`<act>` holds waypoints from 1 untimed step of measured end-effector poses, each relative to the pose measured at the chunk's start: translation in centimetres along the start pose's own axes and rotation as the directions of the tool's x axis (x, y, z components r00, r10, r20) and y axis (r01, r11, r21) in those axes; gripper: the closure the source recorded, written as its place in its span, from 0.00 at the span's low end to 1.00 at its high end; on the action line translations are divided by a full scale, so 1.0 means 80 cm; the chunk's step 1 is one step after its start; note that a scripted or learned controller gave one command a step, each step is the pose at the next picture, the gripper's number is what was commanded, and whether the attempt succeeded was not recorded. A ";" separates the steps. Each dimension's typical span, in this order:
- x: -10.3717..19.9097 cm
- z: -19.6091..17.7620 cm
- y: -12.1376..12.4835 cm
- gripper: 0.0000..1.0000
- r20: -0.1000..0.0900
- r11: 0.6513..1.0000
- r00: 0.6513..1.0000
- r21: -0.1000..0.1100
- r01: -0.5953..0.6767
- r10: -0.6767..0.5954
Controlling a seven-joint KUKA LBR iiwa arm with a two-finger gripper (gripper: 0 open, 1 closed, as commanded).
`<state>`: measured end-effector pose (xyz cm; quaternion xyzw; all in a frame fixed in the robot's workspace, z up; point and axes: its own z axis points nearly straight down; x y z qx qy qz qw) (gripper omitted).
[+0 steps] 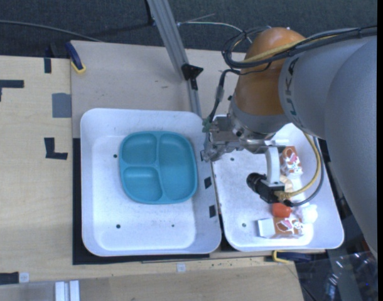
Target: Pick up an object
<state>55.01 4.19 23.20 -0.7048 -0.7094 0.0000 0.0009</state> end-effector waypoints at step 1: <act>0.058 0.017 0.031 1.00 0.001 1.000 1.000 0.000 -0.001 0.001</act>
